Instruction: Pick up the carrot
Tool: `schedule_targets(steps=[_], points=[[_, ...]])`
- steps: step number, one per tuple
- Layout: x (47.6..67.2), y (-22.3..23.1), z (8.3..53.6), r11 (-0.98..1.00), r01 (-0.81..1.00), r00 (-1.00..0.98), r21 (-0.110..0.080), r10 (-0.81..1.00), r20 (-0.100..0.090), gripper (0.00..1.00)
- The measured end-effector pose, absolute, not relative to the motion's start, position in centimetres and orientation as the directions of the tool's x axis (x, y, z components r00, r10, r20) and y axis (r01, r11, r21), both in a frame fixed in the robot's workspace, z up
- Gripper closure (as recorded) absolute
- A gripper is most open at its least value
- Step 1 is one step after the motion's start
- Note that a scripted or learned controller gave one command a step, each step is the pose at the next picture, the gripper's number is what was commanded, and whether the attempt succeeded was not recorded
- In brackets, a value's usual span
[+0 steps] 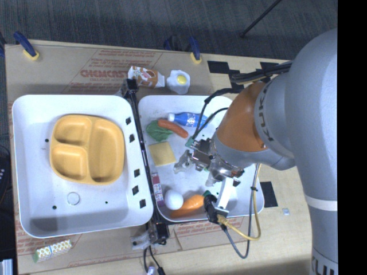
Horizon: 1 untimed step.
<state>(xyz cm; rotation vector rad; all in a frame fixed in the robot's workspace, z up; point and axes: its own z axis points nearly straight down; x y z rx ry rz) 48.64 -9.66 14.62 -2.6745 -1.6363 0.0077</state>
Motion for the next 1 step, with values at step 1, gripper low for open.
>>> schedule_targets(steps=[1], points=[[53.08,-9.22,9.70,-0.368,0.930,0.368,-0.005,0.930,0.000,0.00]])
